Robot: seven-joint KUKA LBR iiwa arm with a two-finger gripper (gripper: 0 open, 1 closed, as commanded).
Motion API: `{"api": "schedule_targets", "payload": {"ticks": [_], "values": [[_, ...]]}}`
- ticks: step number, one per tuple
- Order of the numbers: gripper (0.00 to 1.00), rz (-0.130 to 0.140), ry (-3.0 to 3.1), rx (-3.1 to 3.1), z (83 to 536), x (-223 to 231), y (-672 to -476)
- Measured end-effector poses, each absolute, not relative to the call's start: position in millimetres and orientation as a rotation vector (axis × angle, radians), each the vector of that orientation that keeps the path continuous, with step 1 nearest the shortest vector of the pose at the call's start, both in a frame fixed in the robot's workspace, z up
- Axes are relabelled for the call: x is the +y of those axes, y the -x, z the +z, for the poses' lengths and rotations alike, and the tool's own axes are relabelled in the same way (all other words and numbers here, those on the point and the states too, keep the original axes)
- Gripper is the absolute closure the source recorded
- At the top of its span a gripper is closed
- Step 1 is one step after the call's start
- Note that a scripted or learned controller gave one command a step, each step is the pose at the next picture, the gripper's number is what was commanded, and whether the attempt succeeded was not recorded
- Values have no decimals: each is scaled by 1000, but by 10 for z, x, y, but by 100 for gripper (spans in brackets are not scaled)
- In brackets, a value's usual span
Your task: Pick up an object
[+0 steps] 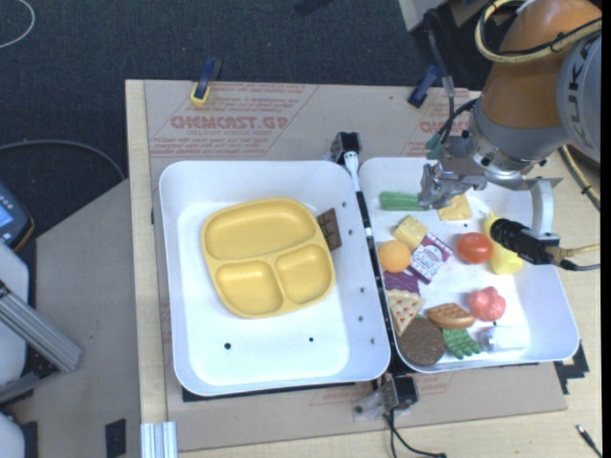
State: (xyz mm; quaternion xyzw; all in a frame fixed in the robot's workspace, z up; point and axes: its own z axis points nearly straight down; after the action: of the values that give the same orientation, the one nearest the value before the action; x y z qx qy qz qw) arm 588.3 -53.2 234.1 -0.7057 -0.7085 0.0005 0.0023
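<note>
My gripper (437, 191) hangs low over the far part of the right bin (563, 322), just right of a green piece (398, 199) and left of a yellow cheese wedge (456, 208). Nothing shows between its fingers. Closer to the front lie a yellow block (410, 230), an orange ball (393, 256), a purple-and-white packet (428, 256), a red tomato (474, 247), a yellow piece (503, 259), a waffle slice (403, 306), a hot dog (450, 316), a red strawberry-like piece (488, 302), a brown cookie (421, 343) and a green leafy piece (464, 344).
The left bin (191, 351) holds a yellow three-compartment plate (267, 256) with a small brown block (329, 228) at its right rim. A black fitting (523, 239) on the arm hangs over the right bin's right side. Clamps sit along the cardboard's far edge.
</note>
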Motion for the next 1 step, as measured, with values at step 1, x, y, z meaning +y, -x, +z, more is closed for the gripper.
{"api": "schedule_targets", "payload": {"ticks": [1], "values": [[100, 3, 2215, -2221, 2382, -266, -5483]]}}
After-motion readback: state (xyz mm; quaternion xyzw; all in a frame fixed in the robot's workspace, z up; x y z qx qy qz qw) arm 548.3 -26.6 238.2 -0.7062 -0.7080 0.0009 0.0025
